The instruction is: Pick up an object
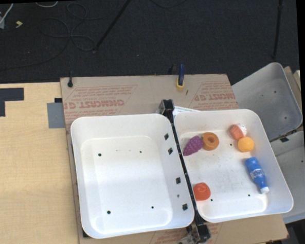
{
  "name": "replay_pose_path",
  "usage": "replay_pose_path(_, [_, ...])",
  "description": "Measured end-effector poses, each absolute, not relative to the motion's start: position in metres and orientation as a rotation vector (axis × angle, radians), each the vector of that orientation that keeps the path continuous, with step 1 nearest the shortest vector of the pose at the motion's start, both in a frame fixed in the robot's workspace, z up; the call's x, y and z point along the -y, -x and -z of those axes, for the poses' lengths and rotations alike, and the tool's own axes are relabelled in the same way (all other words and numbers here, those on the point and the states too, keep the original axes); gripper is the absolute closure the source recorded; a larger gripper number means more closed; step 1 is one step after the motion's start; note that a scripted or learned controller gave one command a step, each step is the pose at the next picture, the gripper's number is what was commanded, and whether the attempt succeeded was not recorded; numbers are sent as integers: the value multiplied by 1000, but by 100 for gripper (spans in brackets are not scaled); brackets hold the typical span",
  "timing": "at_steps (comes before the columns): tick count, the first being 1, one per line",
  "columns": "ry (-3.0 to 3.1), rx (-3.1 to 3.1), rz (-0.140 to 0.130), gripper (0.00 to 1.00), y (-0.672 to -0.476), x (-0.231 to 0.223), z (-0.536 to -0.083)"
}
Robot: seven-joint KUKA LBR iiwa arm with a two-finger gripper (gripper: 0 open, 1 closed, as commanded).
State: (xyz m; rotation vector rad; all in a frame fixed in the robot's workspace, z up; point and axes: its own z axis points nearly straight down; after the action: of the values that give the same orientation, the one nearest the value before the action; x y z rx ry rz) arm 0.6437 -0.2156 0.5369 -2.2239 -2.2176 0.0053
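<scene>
Rightward bin (270, 153) — apparently six toys.

One cam, fixed above my counter (26, 168), looking down at a slant. Both white bins fit in frame w/ room to spare: left bin (126, 174) and right bin (232, 163) side by side, roughly centred. The far edge of the counter and the dark floor (137, 37) beyond it sit at the top of the frame, so the cam faces away from the near side. Mid distance, not close-up; small items read as blobs.
</scene>
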Motion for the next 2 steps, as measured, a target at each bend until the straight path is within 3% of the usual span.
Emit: replay_pose_path(2, [2215,2221,-3,100,-644,162,-537])
